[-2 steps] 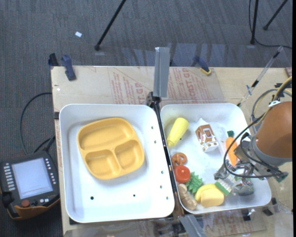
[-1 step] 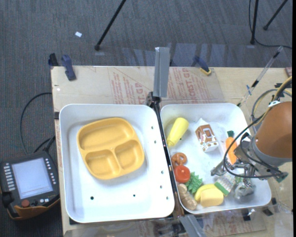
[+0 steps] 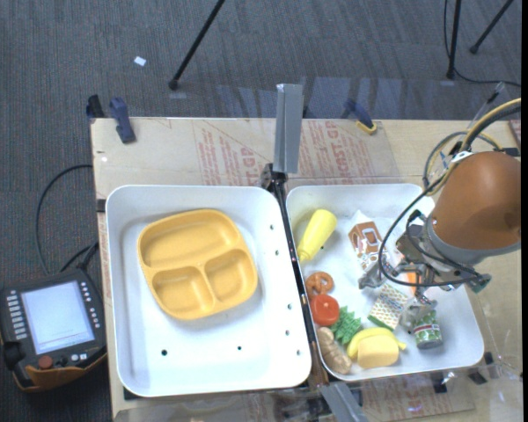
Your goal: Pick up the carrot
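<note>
- Camera view looks down on two white bins on the table [image 3: 194, 148]: the left bin [image 3: 128, 341] carries a yellow tray [image 3: 198, 262], the right bin [image 3: 462, 341] a heap of toy food.
- Arm [image 3: 475, 205] comes in from the right and hangs over the right bin's right half, with the pincer [image 3: 411, 281] low among the items beneath the orange band.
- Carrot [image 3: 408, 278]: I take it to be the small orange patch showing just under the wrist, right at the pincer; most of it is hidden, so its lie and length cannot be read.
- Whether the pincer is apart, together or clamped on anything cannot be told; the wrist covers it.
- Carrot relative to pincer: directly below or touching, not apart to any side as far as can be seen.
- Handling, as a judgement: a toy carrot is likely light, stiff and smooth, with a taper that can slip out; take it across the thicker middle, not the tip.
- Neighbours crowd it: a chequered packet [image 3: 387, 308], a small can [image 3: 426, 332] and a snack bag [image 3: 365, 237] lie near, so a stray grasp is a risk.
- Further left lie a yellow bottle [image 3: 316, 233], a pretzel [image 3: 319, 282] and a tomato [image 3: 326, 309].
</note>
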